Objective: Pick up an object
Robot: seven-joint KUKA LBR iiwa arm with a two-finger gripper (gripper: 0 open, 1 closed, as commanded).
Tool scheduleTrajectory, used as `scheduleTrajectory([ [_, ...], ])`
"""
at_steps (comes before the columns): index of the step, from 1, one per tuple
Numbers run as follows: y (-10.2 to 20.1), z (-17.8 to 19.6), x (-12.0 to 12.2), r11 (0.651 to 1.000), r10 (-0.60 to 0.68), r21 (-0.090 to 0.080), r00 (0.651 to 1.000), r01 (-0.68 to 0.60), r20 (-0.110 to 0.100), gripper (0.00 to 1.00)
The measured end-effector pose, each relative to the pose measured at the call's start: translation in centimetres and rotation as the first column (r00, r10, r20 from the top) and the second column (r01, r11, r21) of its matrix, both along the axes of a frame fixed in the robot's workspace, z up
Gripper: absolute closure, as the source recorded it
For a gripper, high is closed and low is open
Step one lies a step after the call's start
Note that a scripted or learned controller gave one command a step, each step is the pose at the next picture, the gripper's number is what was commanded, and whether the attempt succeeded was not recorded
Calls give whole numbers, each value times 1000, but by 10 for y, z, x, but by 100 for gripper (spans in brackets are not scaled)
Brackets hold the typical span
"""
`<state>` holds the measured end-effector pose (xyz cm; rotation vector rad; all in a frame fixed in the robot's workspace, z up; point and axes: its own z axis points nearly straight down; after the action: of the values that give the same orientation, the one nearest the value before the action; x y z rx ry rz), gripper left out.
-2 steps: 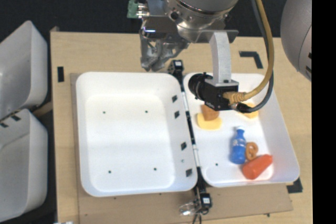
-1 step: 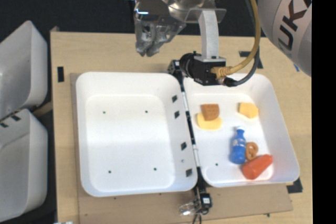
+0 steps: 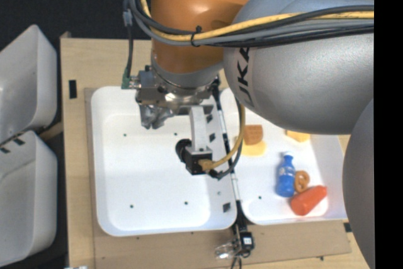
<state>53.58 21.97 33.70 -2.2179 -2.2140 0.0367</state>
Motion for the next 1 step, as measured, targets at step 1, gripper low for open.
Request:
scheduleTrajectory([
  [1,-85,64,-40,1000,-4,11,1000,4,26,100],
])
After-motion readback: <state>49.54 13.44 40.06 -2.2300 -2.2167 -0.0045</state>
